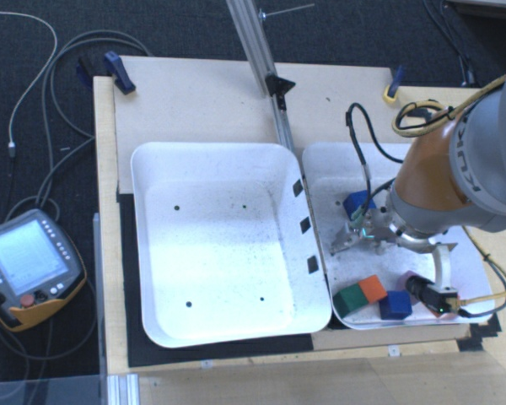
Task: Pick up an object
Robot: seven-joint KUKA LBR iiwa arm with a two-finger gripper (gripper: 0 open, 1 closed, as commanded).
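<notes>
grey arm's gripper (354, 236) hangs in the right bin (320, 171), its grip impossible to tell; green block (349, 298), orange block (372, 288) and blue block (395, 305) crowd together, risking a knock.

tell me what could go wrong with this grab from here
1. The green block, orange block and blue block sit bunched against the right bin's near wall, so the fingers may have no room to close on just one.
2. The gripper hangs over bare bin floor, apart from that cluster, so closing here would likely catch nothing.
3. A black cable loops close above the wrist and might snag.
</notes>
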